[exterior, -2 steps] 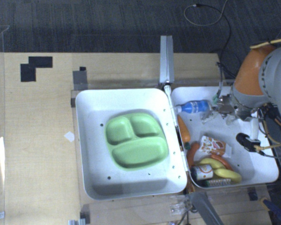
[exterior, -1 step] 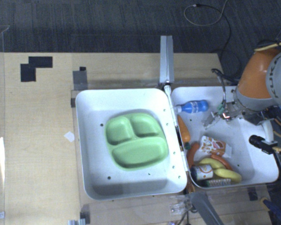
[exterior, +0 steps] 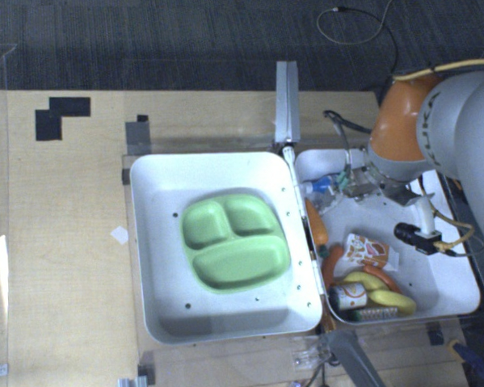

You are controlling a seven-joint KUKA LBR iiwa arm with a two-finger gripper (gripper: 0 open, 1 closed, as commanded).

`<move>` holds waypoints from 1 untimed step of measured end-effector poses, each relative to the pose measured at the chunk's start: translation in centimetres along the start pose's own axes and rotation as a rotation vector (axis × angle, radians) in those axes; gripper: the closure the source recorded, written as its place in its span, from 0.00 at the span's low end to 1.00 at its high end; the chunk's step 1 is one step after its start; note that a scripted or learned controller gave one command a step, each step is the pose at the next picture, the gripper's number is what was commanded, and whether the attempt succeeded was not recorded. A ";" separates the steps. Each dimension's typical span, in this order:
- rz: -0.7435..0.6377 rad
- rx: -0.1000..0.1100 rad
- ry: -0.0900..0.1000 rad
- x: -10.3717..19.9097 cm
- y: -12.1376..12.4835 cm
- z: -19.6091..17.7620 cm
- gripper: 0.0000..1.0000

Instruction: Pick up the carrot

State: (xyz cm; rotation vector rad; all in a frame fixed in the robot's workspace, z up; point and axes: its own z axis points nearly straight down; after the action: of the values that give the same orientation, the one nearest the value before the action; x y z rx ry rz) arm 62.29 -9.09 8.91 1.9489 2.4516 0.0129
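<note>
**Q:** Where does the carrot lie, and why is its position awkward?

**A:** It lies in the right bin, lengthwise along the left wall, close against the divider shared with the left bin. A thing so close to a wall probably leaves little room for a finger on that side.

**Q:** What surrounds it?

**A:** Toward the near corner: a red sausage-like item, a small printed packet and a banana. A blue-and-clear wrapper lies at the far end. The left bin holds a green divided plate.

**Q:** How does the gripper stand?

**A:** It hangs below the orange band, over the far part of the right bin, near the wrapper and beside the carrot's far end. Whether it is spread or closed cannot be told; nothing is visibly held, so the pick appears not yet made.
</note>
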 end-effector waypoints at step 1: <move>-0.003 -0.007 0.000 0.1 0.3 -1.3 1.00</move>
State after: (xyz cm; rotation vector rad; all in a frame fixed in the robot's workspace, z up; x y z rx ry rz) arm 62.55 -8.95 10.22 1.9425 2.4508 0.0220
